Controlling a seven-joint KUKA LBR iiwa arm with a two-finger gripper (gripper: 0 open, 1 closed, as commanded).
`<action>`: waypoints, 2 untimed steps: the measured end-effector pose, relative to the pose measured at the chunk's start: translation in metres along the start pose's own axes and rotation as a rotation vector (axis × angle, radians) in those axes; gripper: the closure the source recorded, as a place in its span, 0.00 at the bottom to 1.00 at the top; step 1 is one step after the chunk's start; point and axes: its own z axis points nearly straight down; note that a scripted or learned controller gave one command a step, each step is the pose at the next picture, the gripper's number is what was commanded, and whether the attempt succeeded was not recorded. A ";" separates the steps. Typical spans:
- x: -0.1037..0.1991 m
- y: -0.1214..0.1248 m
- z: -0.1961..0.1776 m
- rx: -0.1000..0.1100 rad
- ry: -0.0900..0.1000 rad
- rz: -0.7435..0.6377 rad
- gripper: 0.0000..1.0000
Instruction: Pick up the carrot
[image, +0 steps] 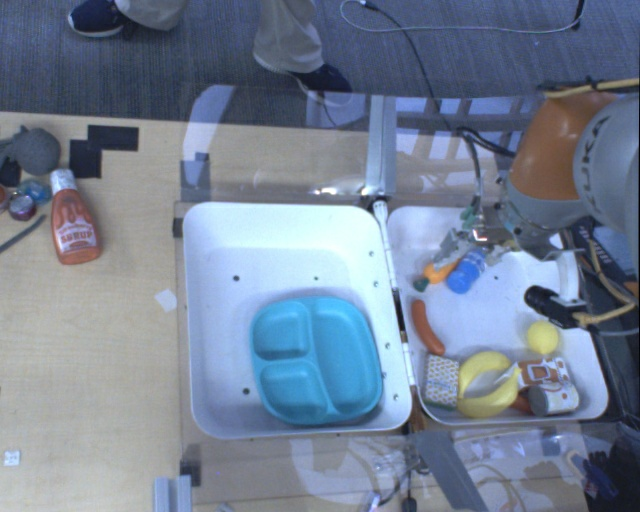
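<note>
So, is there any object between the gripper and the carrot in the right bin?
Nothing visible lies between them. The gripper is right above the carrot, at its upper right. A blue bottle lies close against the carrot's right side, beside the path rather than across it, and may crowd the fingers.

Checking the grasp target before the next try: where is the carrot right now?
The carrot lies in the right bin, near its upper left, just left of the blue bottle and below the gripper.
</note>
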 end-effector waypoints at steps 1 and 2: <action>-0.017 0.016 0.043 -0.026 -0.008 -0.199 0.00; -0.008 0.031 0.063 -0.022 -0.010 -0.332 0.00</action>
